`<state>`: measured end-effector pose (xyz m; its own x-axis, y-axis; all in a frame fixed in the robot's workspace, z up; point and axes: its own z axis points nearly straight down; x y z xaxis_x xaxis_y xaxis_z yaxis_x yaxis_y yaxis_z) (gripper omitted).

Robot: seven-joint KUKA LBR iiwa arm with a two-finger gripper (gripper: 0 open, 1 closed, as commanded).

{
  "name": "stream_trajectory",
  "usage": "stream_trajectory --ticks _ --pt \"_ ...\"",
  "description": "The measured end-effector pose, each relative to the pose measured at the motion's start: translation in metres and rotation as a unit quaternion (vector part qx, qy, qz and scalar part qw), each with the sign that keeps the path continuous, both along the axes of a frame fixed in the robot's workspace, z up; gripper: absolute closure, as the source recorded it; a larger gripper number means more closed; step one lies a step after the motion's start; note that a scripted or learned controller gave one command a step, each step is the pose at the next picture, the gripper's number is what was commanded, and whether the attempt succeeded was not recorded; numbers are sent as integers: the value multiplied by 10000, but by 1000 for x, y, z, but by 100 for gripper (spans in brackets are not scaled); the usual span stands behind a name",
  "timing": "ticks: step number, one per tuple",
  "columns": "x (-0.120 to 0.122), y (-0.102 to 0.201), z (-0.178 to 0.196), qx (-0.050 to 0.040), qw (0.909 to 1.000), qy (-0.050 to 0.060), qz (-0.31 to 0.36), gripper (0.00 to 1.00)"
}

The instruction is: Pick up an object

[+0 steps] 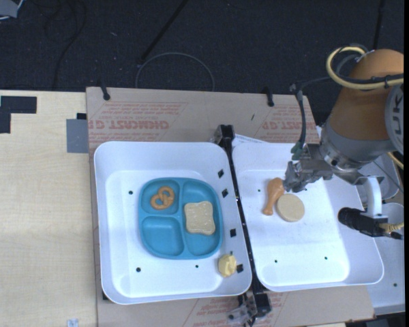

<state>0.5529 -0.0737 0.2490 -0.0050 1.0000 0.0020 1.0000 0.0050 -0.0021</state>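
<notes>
Camera view, looking down at a slant: the grey two-finger gripper (298,181) hangs over the right shallow white plastic bin (313,271), w/ the grey arm and its orange band (368,94) coming in from the right behind it. Can't tell if the fingers are spread or pressed together, too dark and small at this res. Nothing visibly pinched btw them as far as I can see.

Just below and a bit left of the gripper lies the orange-tan toy drumstick (273,195), tilted, fat end up near the gripper. Right below the gripper, touching or almost touching the drumstick's right side, sits the pale beige round cookie-like disc (290,208). Both are on the bin floor.

Well to the left of the gripper, past the black divider clips, is the left shallow white plastic bin (112,182). In it is a blue plastic compartment tray (167,240): small orange-brown pretzel (163,197) in the upper-left compartment, tan slice of toast (200,218) in the right one. A small pale yellow lumpy piece (226,265) sits outside the tray, below-left of the gripper, near the bin's lower right corner.
</notes>
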Motion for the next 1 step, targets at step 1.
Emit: stream_trajectory --ticks 1 --pt "11 53 -17 1 10000 17 -3 100"
